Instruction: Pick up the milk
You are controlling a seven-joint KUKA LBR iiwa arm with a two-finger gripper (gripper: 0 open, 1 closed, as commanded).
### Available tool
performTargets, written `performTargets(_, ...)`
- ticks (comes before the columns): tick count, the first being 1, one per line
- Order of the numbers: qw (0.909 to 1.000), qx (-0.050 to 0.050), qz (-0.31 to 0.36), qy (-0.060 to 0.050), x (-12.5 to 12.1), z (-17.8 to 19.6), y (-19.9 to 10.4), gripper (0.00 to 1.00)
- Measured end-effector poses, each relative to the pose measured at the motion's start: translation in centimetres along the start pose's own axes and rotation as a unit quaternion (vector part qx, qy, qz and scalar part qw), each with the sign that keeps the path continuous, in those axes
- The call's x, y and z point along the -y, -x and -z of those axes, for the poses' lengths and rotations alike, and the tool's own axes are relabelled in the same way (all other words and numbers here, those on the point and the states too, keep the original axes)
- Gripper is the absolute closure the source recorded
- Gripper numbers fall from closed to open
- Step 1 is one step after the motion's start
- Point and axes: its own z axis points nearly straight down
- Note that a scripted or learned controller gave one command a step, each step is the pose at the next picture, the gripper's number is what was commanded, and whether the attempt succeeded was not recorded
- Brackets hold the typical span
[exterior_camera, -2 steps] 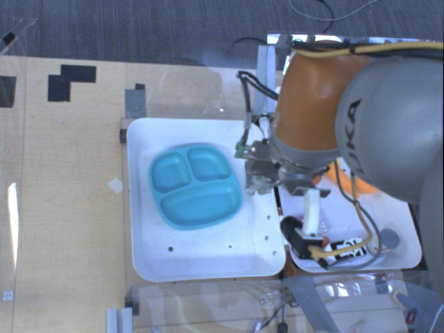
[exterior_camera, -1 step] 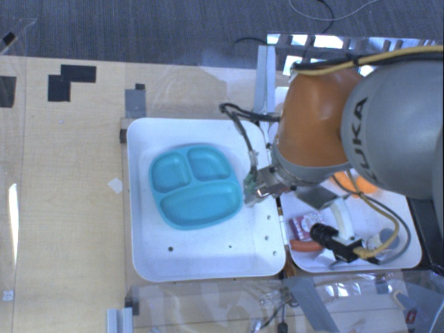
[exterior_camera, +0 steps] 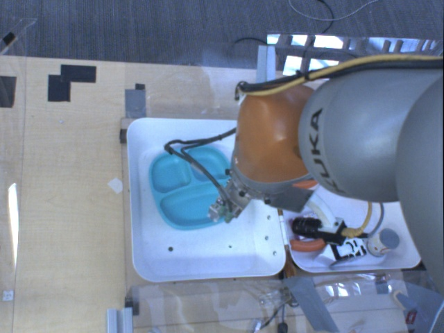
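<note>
Lying nearest, along the front of the pale wooden counter [exterior_camera: 62, 207], are two shallow white bins side by side. The right bin [exterior_camera: 395, 259] holds the milk [exterior_camera: 350, 250], a small white carton with black patches, close to its front wall. Just left of the carton sits an orange-red thing [exterior_camera: 305, 244], too hidden to name, and just right of it a small grey round thing [exterior_camera: 387, 240].

The left bin [exterior_camera: 208, 255] has a bare white floor at the front. Farther in, a light blue divided plate [exterior_camera: 180, 193] lies flat towards its left side. The claw [exterior_camera: 225, 211] hangs at the plate's right front rim, well apart from the milk in the other bin. It is small and dark against the plate, so I cannot tell whether it is wide or narrow, and nothing can be seen held in it. A black cable [exterior_camera: 187, 151] loops from it across the plate's far side.

Above that, the grey arm [exterior_camera: 374, 130] with its orange band [exterior_camera: 270, 144] covers the far part of both bins.

Beyond the bins, black tape marks [exterior_camera: 69, 82] sit on the counter's far left, and past the counter is dark carpet [exterior_camera: 139, 12] with a thin wire [exterior_camera: 347, 5] lying on it.
</note>
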Motion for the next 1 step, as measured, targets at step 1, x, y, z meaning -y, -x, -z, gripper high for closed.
performTargets(1,1.0000,0.000,0.000,0.000,-0.19,0.82,0.10,1.00)
